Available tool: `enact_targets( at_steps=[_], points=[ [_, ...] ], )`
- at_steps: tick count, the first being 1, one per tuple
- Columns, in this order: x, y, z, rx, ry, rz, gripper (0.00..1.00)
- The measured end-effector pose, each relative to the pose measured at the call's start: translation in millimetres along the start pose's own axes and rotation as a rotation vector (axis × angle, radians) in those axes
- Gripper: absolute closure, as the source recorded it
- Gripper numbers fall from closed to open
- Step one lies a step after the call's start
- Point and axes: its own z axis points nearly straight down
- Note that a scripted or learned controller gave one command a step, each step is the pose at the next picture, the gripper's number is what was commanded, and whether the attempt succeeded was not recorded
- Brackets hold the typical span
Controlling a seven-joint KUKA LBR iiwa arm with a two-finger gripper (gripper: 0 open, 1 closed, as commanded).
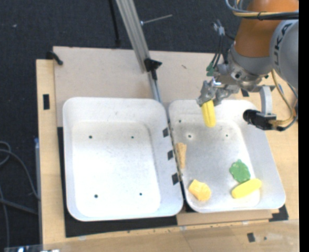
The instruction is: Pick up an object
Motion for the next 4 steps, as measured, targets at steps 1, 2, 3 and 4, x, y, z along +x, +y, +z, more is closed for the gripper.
enact_targets(
  at_steps=[1,2,3,4],
  points=[
    [47.0,-8.1,-1.4,0.0,0.001,-0.001,1.0],
    [106.5,-5.0,12.2,0.002,0.0,-0.001,1.0],
    [166.9,-15.4,16.9,0.002,0.001,-0.002,1.0],
    [163.7,-14.9,16.8,0.001,0.001,0.004,0.0]
  ],
)
